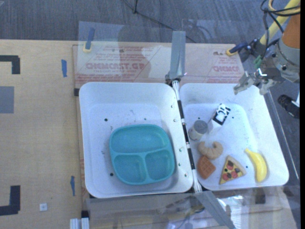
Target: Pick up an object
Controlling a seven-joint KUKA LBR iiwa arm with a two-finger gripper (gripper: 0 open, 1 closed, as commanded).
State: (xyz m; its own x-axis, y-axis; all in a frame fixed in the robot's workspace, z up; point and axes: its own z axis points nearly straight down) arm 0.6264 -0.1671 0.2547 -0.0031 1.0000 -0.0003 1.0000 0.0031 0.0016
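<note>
From my seat I see the bench (33, 142) as a tan sheet with black corner marks and bits of blue tape, carrying two shallow white bins side by side. The left bin (95, 99) holds a teal divided tray (141, 153), three compartments, lying flat in the bin's lower middle and slightly turned. The right bin (279, 173) holds all the small items I could go for. The arm (288, 37) comes in at the upper right, grey with its orange band, with yellow cable looping above it. Its gripper (250, 82) hangs over the far right corner of the right bin, at the rim, well apart from every object; I see two pale fingers (241, 85) spread apart with nothing between them. Among the objects, a yellow banana (257, 164) lies near the bin's right wall, running roughly top to bottom. A pizza slice toy (232, 170) sits just left of it, point toward the upper right. A brown waffle piece (206, 166) lies near the bin's lower left, touching or just under a tan pretzel-like piece (211, 149). A grey cylinder (198, 129) stands just above that, close to the left wall. A small black and white block (221, 114) lies tilted, nearest the gripper, yet clearly apart from it.
</note>
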